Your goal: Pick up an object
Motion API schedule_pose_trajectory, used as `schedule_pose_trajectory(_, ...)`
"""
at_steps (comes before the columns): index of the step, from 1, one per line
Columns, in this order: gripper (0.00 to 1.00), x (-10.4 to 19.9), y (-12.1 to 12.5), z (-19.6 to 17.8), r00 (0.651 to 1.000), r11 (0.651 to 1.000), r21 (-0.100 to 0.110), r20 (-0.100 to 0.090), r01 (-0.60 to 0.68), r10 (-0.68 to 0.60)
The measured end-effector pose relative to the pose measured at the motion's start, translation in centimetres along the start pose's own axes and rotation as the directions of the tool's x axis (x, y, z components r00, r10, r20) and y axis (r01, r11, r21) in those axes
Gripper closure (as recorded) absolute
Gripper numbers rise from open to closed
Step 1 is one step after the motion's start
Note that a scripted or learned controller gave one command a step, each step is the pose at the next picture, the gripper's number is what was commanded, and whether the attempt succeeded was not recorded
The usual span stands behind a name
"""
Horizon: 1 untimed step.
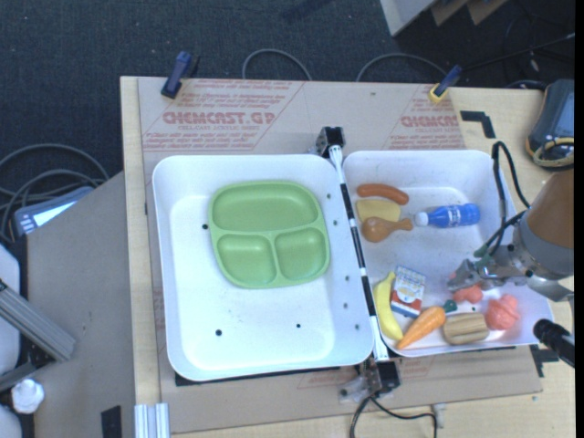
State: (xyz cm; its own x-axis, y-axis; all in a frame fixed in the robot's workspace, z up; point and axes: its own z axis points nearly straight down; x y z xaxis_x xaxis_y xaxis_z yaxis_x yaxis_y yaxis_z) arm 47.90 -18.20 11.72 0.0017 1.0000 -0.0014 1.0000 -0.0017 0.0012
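Right white bin (474,164): we see plastic orange carrot (421,327), yellow banana (386,307), blue bottle (449,215). Left white bin (173,245): green three-compartment tray (269,233). Board reads "CHEMCAST GP". Gripper (476,275) state: can't tell.

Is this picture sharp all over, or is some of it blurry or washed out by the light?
In the camera view, the green divided plate and blue bottle look fairly sharp; the gripper and arm at the right edge are soft and blurred; the white bins' rims are bright and nearly washed out; small toy foods stay slightly fuzzy.
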Motion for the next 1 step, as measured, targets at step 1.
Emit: schedule_pose_trajectory(1,1.0,8.18,6.65,-8.61,1.0,1.0,-0.001,-0.002,0.004,-0.004)
